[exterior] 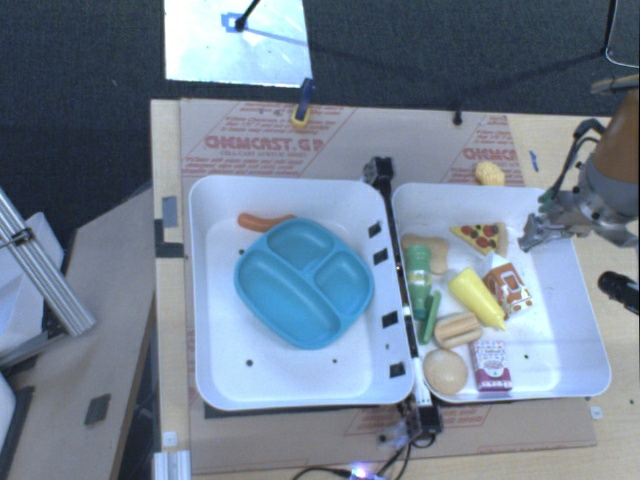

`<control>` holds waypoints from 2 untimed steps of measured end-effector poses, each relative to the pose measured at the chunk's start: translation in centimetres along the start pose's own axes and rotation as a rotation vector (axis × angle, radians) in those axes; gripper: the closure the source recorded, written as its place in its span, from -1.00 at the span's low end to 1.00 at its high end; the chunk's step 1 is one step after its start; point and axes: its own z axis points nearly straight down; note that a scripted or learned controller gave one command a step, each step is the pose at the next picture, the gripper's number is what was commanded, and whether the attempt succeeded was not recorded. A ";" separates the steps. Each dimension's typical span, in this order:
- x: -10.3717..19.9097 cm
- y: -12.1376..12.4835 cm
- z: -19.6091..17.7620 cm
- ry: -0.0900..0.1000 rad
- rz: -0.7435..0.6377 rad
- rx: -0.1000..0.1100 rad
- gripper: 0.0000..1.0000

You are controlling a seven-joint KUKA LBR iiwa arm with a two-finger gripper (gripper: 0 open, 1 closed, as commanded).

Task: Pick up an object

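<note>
Toy foods are heaped in the right bin point(590, 368) for picking: pizza slice point(479, 235), yellow corn point(476, 298), hot dog point(458, 329), small carton point(490, 365). None is grasped. Above the bin's far right edge the gripper point(535, 230) is poised; its closure cannot be determined. "CHEMCAST GP" is read on the protective sheet point(262, 140).

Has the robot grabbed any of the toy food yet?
Not yet. The gripper hangs over the right bin's far right side with nothing in it. The pizza slice, the yellow banana and the other toys lie in the bin. Left to do: come down on one, close and lift.
</note>
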 end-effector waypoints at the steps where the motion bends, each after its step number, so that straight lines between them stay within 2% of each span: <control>1: 0.0 0.2 -5.1 0.000 0.000 0.000 1.00; 2: 3.9 3.2 -4.4 0.001 -0.002 0.002 1.00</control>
